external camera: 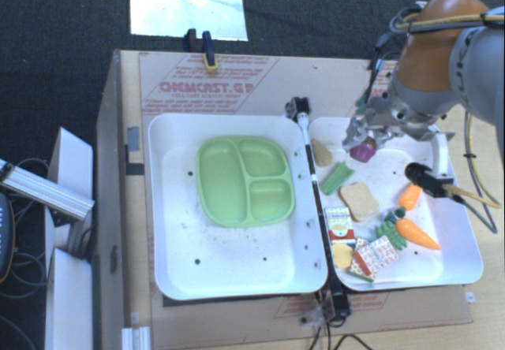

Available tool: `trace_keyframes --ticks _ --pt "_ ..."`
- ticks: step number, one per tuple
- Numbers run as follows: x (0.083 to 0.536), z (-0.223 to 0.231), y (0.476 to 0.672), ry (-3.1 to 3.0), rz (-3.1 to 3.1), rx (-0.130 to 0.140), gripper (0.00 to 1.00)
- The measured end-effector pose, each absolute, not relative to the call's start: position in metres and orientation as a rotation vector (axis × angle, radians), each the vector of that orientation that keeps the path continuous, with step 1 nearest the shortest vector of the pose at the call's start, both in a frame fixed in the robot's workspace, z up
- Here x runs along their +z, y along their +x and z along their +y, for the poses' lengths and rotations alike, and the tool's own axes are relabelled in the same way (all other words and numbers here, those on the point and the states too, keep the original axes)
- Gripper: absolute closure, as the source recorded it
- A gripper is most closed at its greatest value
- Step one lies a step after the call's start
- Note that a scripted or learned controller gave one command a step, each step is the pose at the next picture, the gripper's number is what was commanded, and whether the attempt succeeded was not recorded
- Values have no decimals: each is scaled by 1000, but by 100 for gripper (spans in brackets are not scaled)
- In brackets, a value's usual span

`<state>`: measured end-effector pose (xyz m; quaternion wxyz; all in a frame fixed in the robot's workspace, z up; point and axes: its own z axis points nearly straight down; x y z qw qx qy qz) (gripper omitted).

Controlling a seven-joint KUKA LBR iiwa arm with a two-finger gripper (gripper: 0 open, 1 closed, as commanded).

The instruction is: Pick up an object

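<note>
The claw (364, 139) hangs over the right bin's (465, 262) far edge, seemingly pinching a small purple piece (363, 152), not yet clearly lifted away.

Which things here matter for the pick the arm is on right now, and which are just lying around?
In play:
- two-finger gripper above the right white bin
- small purple object just below the gripper

Lying about:
- green divided plastic plate in the left bin
- orange toy carrot
- tan toast slice
- green stick-shaped piece
</note>
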<state>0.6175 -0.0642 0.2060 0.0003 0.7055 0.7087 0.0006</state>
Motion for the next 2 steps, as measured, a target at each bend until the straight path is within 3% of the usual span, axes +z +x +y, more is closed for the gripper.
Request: trace_keyframes --ticks 1,2 --pt "261 -7 566 2216 2225 3 100" --pt "255 39 525 2217 2225 2 100"
